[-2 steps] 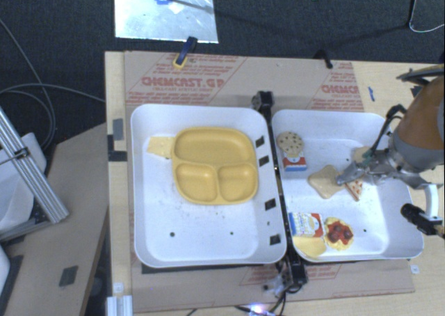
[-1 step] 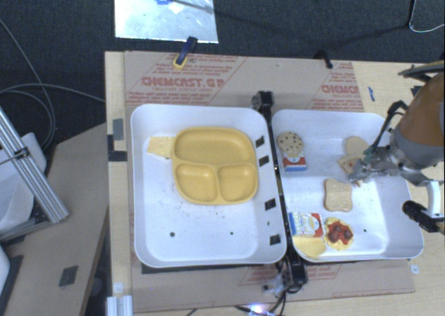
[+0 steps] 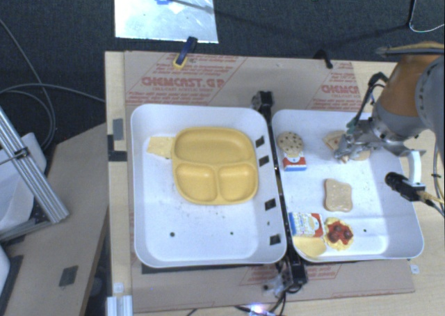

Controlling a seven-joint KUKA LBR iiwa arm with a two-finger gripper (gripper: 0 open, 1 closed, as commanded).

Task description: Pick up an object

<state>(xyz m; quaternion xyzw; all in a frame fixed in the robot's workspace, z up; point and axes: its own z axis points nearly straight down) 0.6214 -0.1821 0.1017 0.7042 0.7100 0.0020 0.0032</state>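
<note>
My gripper [image 3: 345, 150] is low at the back right of the right bin [image 3: 403, 238], right over a tan flat food piece [image 3: 332, 140] that shows partly from under it. The arm [image 3: 410, 102] comes in from the right edge. Other objects in the right bin: a chocolate-chip cookie [image 3: 290, 143] standing on a small red, white and blue block [image 3: 295, 163], a slice of toast [image 3: 338, 195] in the middle, a small red and white carton [image 3: 304, 223] and a yellow slice with red topping [image 3: 332, 235] at the front.
The left bin [image 3: 149, 238] holds a yellow three-compartment tray [image 3: 212, 165] and a pale yellow flat piece [image 3: 160, 146] beside its left end. A black divider [image 3: 272, 168] runs between the bins. A black part of the arm [image 3: 403, 186] hangs over the right bin's right side.
</note>
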